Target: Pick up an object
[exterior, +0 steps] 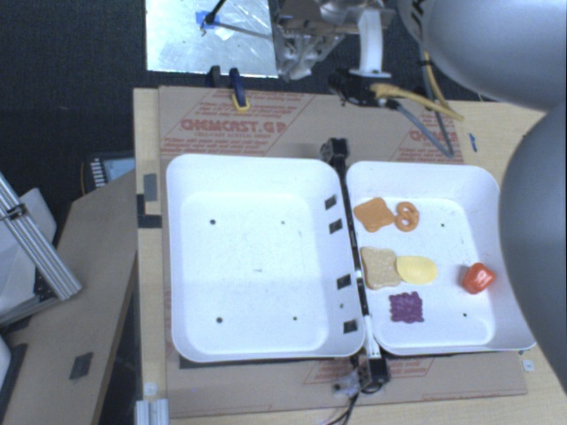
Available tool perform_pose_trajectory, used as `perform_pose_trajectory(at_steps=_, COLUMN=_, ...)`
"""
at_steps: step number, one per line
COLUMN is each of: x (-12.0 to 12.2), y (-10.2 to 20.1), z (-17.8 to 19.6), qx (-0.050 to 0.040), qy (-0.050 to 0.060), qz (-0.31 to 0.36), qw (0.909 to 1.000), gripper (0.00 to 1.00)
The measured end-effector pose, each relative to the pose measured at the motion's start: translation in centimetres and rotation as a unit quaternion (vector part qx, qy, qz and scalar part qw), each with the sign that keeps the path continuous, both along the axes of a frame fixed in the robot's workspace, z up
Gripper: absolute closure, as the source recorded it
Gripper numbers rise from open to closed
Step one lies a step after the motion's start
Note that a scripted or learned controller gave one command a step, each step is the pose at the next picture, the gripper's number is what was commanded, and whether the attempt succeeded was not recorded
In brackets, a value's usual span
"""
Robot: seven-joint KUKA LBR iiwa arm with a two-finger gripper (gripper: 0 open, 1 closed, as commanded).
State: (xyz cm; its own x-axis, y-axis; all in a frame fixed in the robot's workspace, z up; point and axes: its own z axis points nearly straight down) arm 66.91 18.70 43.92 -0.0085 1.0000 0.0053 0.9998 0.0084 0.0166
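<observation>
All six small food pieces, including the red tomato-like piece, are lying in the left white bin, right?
Not quite: the camera view shows the six pieces, including the red tomato-like piece, lying in the right white bin, not the left white bin.

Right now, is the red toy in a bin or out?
In. The red toy lies on the right bin's floor, near its right wall.

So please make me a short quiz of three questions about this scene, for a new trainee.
1. True or false: the purple item lies in the right bin.
2. Which item lies nearest the right bin's right wall? A) pretzel B) red item C) yellow item
3. Fill in: the toast slice touches the ____ item.

Key: 1 true; 2 B; 3 yellow.
</observation>
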Motion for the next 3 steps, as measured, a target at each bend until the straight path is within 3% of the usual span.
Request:
perform_pose_trajectory(at_steps=1, x=-4.1, y=-7.9, z=5.0, qx=-0.0026, qy=0.005, qz=-0.007, qw=1.0000, gripper=1.00)
perform_pose_trajectory(at_steps=2, x=-8.9, y=3.0, z=4.7, qx=-0.0013, qy=0.008, qz=0.002, qw=1.0000, gripper=1.00)
perform_pose_trajectory(at_steps=3, x=-13.0, y=3.9, z=6.7, qx=-0.0015, qy=0.007, qz=-0.001, qw=1.0000, gripper=1.00)
